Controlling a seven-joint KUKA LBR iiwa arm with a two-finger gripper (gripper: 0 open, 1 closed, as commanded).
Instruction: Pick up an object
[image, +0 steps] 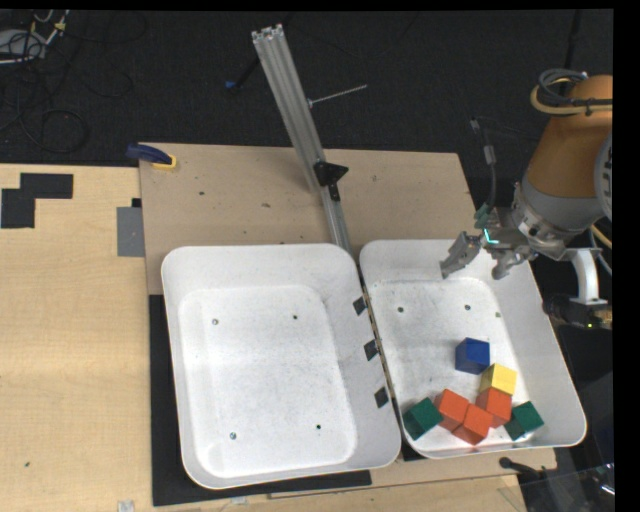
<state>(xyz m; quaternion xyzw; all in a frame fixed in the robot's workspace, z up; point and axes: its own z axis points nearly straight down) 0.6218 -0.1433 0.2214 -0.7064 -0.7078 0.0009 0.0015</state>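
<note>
The gripper (483, 259) hangs over the far edge of the right bin (425, 300), with its two fingers spread apart and nothing between them, so it seems ready to go down for a pick. The blocks lie together at the near corner of this bin: a blue block (473, 354), a yellow block (501, 379), orange blocks (468, 412) and two green blocks (422, 415), probably slid there, well apart from the gripper.
</note>
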